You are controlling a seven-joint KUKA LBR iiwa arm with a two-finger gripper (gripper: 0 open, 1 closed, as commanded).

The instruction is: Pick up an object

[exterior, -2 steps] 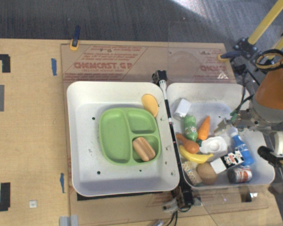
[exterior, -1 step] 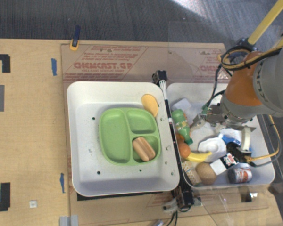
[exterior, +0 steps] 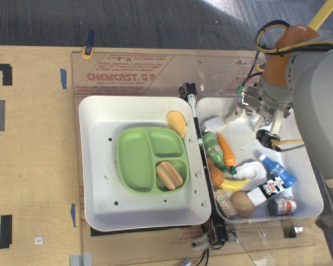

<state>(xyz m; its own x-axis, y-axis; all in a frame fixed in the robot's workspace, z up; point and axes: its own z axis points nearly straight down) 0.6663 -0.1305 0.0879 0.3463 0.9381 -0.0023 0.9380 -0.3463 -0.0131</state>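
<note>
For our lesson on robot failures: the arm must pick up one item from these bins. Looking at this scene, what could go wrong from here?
1. The right bin is crowded: the carrot, green bottle and banana lie touching, so the hand may catch two items or nudge its target away.
2. The hand sits near the bin's far wall, so a descent there could strike the rim.
3. The can may roll away.

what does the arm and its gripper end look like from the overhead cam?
Bulky grey arm with an orange band above the wrist. Black and yellow cables loop over the band. The gripper is a silvery metal assembly, and a black connector with a yellow wire hangs below it.
</note>
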